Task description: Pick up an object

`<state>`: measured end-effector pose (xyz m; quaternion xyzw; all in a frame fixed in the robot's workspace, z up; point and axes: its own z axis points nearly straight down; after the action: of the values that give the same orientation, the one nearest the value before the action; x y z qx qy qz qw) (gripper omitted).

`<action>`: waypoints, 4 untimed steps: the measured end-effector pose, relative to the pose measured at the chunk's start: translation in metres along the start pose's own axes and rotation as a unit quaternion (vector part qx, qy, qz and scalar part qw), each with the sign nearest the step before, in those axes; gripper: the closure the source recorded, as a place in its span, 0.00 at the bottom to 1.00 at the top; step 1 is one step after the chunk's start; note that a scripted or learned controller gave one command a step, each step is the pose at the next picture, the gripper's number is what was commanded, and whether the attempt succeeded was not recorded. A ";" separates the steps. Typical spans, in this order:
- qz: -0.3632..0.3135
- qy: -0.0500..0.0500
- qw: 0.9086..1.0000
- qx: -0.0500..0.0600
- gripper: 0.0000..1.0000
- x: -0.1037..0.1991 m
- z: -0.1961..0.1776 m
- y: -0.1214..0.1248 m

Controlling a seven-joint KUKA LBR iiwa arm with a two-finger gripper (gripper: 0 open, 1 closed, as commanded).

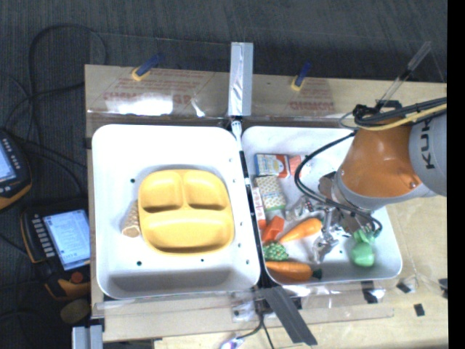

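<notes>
Camera view looks down on the worktop (429,195) with two white bins; the claw (328,240) hangs low in the right bin (389,271), likely to reach the toy food there; whether it is spread or pressed together I cannot tell. Just beside it lie an orange carrot (301,230), a green piece (361,253) and, near the front wall, another carrot (289,270); small boxes (267,177) sit at the back. The left bin (109,195) holds a yellow divided tray (185,209).

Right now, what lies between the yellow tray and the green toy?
In the camera view, between yellow tray and green toy: the bins' rims, orange carrots and the hand.
</notes>
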<state>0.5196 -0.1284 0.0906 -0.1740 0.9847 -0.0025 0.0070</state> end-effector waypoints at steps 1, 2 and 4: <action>0.002 -0.004 1.000 0.003 0.00 0.010 -0.002 0.028; 0.001 -0.002 1.000 0.003 1.00 0.010 -0.011 0.028; 0.042 -0.009 0.999 0.007 0.00 -0.001 -0.004 0.032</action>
<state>0.5092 -0.0979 0.0943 -0.1327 0.9910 -0.0075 0.0174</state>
